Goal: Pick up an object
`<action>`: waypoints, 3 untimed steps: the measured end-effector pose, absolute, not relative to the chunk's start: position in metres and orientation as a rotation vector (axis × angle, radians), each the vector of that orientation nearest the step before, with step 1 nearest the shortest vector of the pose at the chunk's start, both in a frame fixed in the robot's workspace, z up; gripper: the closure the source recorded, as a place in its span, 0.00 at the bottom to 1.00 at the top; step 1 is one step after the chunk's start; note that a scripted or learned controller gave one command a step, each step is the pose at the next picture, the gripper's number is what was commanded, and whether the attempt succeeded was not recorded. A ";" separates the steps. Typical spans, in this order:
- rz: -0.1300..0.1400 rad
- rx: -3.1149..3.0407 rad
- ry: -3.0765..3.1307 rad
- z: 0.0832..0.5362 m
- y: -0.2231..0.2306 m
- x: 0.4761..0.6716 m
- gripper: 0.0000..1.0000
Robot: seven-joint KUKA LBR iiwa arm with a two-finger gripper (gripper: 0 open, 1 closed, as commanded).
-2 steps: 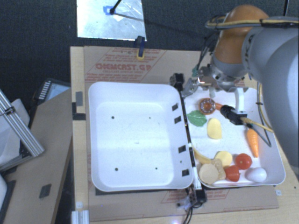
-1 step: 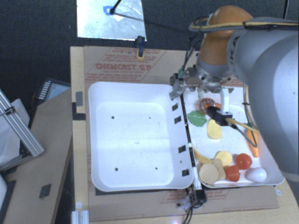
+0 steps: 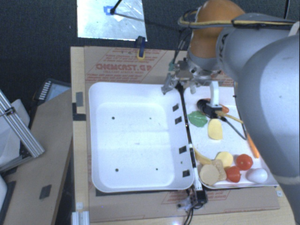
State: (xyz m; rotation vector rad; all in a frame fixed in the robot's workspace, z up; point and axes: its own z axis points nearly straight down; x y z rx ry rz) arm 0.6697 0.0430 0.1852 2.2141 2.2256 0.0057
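My gripper hangs over the far end of the right bin, close to the divider between the two bins. The grey arm covers much of that bin's right side. Just in front of the gripper lie a green leafy piece and a pale yellow oval. Nearer the front edge are a banana, a yellow round piece, a tan disc, a red tomato, a second red piece and a white egg. I see nothing held.
The left bin is a shallow white tray beside the right one. An orange carrot lies along the right bin's edge under the arm. A cardboard sheet lies under both bins. A metal rail stands at the far left.
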 end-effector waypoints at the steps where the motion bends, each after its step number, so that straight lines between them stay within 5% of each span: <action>1: 0.007 2.208 2.236 0.081 0.144 0.666 0.00; 2: 0.004 2.213 2.228 0.095 0.138 0.667 1.00; 3: -0.004 2.218 2.229 0.083 0.155 0.608 1.00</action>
